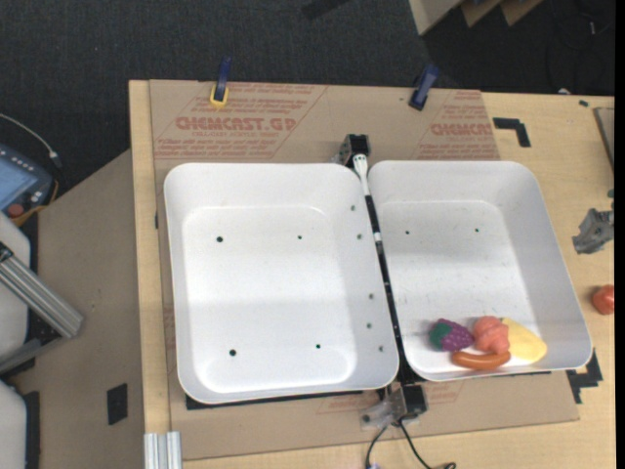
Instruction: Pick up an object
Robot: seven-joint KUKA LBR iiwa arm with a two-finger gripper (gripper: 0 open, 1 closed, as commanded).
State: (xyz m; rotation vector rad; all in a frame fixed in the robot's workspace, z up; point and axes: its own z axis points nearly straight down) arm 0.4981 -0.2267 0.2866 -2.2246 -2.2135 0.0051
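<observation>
Two white bins sit side by side on the bench (293, 115). The toy food is huddled in the near corner of the right bin (459, 203): purple grapes (451, 335), a red-orange lump (491, 333) touching a yellow piece (527, 344), and an orange sausage shape (480, 360) along the near wall. The left bin (264, 272) adjoins it.

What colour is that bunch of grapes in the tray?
Purple grapes, seen in the camera view, in the right-hand bin.

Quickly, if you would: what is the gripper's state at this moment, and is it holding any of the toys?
Gripper: its state cannot be told. The toys lie together in the right bin, at its near edge.
</observation>
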